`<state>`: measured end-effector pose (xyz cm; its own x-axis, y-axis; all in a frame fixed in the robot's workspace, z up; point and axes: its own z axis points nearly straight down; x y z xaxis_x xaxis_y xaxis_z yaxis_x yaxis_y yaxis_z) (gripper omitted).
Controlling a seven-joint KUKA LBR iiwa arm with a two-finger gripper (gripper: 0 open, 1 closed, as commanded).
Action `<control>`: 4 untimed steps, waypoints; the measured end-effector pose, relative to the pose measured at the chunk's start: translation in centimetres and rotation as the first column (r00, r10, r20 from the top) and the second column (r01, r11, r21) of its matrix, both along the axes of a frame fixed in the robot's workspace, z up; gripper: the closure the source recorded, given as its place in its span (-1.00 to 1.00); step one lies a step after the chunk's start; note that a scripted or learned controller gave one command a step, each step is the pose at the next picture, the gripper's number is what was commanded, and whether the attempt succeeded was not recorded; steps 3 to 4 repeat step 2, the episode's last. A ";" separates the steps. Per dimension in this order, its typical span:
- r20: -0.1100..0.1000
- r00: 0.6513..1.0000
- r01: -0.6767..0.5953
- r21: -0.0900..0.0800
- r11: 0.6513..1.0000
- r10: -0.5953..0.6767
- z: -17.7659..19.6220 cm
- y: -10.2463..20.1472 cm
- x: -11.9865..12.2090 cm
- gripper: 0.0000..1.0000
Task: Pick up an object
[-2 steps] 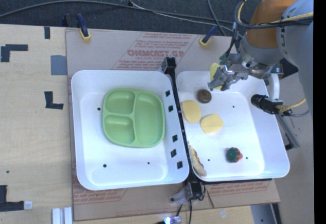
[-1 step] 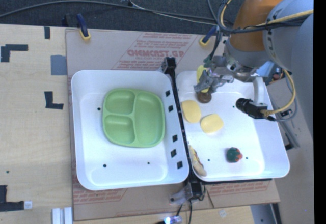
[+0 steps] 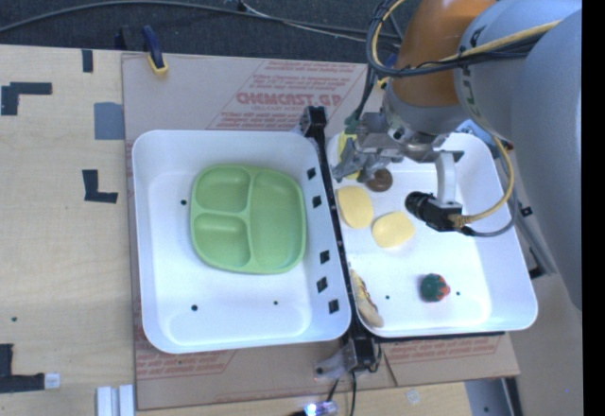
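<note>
In the left half of the frame a green divided plate (image 3: 250, 218) lies in the left bin (image 3: 161, 310), well away from the work. Across the black divider, the right bin (image 3: 501, 305) holds the candidates: a pale yellow round piece (image 3: 356, 207) just right of the divider, a second yellow piece (image 3: 393, 231) beside it, a small brown thing (image 3: 379, 181) above them, a dark green and red ball (image 3: 434, 286) lower down, and something tan (image 3: 365, 303) against the lower divider edge. The claw (image 3: 371, 157) hangs at the bin's upper left, just above the brown thing; whether it is released or clenched I cannot tell from here. To my eye nothing is lifted yet. The brown thing seems the nearest target, so a good pick would mean coming straight down centred on it, clear of the divider and the yellow piece touching close below, and closing only once low enough.
</note>
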<state>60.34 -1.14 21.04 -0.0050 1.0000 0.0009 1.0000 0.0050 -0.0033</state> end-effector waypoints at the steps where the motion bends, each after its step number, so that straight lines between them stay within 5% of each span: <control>1: 0.001 1.000 -0.001 0.001 1.000 0.001 0.8 4.8 -1.7 1.00; 2: 0.000 1.000 -0.003 0.001 1.000 0.003 1.0 10.5 -3.5 1.00; 4: 0.000 1.000 -0.003 0.001 1.000 0.003 1.0 10.5 -3.5 1.00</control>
